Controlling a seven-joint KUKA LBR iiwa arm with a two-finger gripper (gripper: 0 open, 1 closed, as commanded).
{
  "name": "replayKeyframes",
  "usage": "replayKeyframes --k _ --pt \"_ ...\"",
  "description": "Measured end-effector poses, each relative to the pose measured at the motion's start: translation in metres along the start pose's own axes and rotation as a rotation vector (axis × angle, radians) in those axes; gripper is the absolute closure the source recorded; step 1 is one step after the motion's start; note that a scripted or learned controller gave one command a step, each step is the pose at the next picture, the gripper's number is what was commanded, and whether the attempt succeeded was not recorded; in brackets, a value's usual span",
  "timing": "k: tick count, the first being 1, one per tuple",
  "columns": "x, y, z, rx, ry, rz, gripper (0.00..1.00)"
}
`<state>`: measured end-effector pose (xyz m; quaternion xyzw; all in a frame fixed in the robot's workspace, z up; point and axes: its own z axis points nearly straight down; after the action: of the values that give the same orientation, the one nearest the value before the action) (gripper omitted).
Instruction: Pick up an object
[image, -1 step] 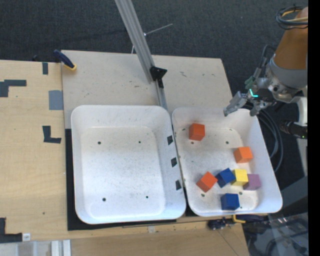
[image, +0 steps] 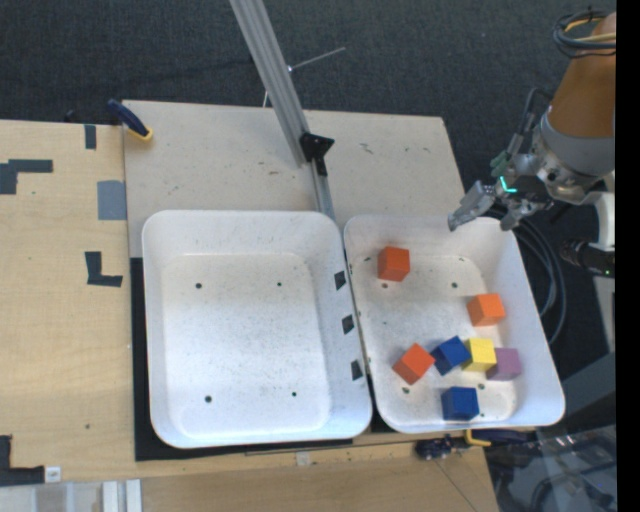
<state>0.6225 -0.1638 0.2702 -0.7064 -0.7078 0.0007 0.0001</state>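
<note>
A: Where is the gripper (image: 487, 213)?

B: It hangs over the far right corner of the right bin (image: 527, 262), just past the rim. Its two fingers stand apart, and nothing sits between them.

A: And the arm?

B: The arm (image: 585, 105) reaches in from the right, its orange band showing above the grey wrist.

A: What is there to pick up?

B: Seven blocks, all in the right bin. An orange cube (image: 394, 263) lies alone toward the far left of that bin, nearest the gripper but apart from it. A second orange cube (image: 486, 309) lies close to the right wall, about halfway down.

A: And the rest?

B: Clustered at the near end. A third orange cube (image: 412, 363) lies just beside a blue cube (image: 452, 353), which touches a yellow cube (image: 482, 352). A purple cube (image: 505, 363) sits against the yellow one on its right. Another blue cube (image: 460, 403) lies nearest of all, by the near wall.

A: The left bin (image: 160, 250)?

B: It stands beside the right one, their rims meeting in the middle. A grey metal bar (image: 277, 75) slants down from the far side to that junction.
</note>
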Motion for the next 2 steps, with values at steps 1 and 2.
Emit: replayKeyframes --k 1,2 --pt "-0.001 0.008 0.059 0.005 0.0 0.0 0.0" --pt "0.006 0.015 0.11 0.005 0.001 0.0 0.0"
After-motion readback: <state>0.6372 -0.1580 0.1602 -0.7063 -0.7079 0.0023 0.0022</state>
